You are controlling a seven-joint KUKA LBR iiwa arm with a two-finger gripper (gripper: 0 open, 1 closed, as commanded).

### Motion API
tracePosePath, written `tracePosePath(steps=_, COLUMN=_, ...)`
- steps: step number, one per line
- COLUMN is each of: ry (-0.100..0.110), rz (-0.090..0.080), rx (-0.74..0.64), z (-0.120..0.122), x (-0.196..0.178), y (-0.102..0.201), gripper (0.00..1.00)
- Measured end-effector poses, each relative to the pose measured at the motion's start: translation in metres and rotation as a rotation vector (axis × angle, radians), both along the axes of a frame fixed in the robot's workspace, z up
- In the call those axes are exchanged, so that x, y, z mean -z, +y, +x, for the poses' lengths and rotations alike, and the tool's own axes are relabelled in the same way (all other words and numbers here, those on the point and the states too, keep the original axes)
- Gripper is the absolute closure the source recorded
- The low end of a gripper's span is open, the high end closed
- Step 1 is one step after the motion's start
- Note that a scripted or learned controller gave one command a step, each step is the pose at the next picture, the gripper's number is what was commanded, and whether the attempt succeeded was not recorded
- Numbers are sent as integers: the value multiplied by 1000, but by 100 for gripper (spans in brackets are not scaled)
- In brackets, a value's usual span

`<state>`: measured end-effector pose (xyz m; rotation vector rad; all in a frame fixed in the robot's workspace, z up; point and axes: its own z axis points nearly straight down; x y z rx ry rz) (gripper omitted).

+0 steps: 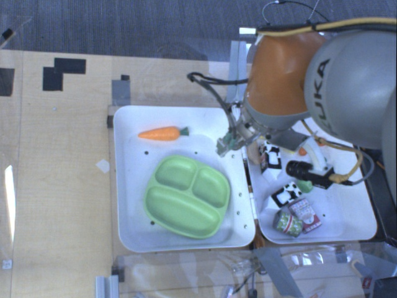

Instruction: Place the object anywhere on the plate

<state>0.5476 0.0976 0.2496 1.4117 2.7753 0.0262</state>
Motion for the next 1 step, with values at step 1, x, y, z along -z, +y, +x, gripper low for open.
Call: tracePosePath(steps=1, ry=0, rz=0, rx=0, z=0, x=0, y=0, gripper=0)
